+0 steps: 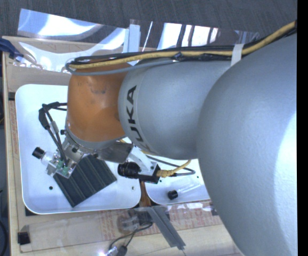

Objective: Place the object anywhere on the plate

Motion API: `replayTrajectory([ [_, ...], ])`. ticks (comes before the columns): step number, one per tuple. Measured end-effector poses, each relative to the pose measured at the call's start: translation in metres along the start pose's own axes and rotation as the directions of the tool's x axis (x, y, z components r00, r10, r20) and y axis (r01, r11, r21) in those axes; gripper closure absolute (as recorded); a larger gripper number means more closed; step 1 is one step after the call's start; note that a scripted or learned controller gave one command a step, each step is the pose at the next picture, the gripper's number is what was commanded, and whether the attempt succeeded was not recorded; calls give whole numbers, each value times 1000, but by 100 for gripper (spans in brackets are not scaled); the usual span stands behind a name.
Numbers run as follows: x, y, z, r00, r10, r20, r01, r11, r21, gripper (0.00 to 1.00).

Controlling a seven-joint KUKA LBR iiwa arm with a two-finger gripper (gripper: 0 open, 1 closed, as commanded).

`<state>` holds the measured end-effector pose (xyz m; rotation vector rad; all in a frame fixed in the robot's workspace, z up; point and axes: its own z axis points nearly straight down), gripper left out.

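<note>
My arm's orange band [92, 105] and grey links cover most of the view. The wrist reaches down over the left white bin [26, 121]. My gripper [86, 181] shows as a black ribbed block low over that bin's front half, with its tips hidden beneath it. A small black object [38, 153] lies on the bin floor just left of the wrist, beside a clear fitting and a small green board on the wrist. Another small black object [172, 194] rests near the front edge of the right bin [188, 196].
A tiny dark speck [51, 188] sits on the left bin floor near the gripper. Black cables [50, 124] loop from the wrist over the left bin. A yellow cable [196, 52] runs along the arm. Metal brackets [154, 223] lie on the bench in front of the bins.
</note>
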<state>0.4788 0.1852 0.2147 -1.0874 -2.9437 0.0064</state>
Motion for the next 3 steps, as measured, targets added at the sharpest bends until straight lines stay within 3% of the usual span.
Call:
replayTrajectory([
  [1, -77, -93, -26, 999, -49, 2, 49, 999, -3, 100],
  [2, -51, -58, 120, 998, -59, 6, 59, 998, -12, 100],
  [3, -54, -61, 120, 938, -346, 10, 346, 938, -11, 100],
])
